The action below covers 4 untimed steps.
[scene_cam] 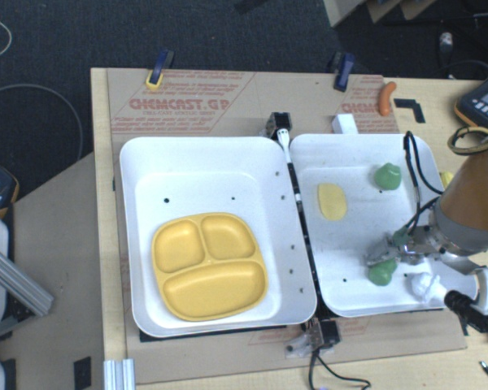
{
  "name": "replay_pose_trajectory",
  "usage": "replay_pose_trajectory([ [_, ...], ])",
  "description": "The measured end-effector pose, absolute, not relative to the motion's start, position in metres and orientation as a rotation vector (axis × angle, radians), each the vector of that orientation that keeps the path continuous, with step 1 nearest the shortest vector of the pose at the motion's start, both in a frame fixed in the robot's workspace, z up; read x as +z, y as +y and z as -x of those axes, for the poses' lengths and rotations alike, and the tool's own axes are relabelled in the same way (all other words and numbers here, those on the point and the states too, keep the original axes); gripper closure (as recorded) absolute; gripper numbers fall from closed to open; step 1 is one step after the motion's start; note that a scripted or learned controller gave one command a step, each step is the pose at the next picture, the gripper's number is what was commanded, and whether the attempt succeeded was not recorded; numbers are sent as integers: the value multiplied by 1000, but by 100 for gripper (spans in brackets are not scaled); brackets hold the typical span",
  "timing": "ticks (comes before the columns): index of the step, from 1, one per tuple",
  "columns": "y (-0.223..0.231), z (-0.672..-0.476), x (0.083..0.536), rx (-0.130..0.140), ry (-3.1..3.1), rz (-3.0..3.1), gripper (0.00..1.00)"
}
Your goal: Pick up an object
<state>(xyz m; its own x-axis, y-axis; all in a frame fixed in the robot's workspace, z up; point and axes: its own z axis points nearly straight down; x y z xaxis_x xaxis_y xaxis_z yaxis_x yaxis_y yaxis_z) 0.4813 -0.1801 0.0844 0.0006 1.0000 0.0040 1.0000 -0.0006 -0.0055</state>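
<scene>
Red print reading "CHEMCAST GP" runs repeatedly across the brown board (228, 96) under the bins.

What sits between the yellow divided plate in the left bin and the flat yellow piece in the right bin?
In the camera view, between the divided plate and the flat yellow piece lie bare bin floor and the two bins' adjoining rims.

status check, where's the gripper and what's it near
Gripper low in right bin, at a green object. No hold confirmed. Second green piece and yellow piece lie apart. Yellow tray in left bin.
</scene>
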Motion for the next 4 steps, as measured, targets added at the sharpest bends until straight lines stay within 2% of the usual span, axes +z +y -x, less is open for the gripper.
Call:
replay_pose_trajectory([
  [1, -134, -524, 85, -4, -2230, 2217, 0],
  [2, -121, -482, 85, -2, -2223, 2221, 0],
  [3, -115, -508, 85, -2, -2226, 2221, 0],
  [4, -64, -479, 190, -8, -2230, 2219, 0],
])
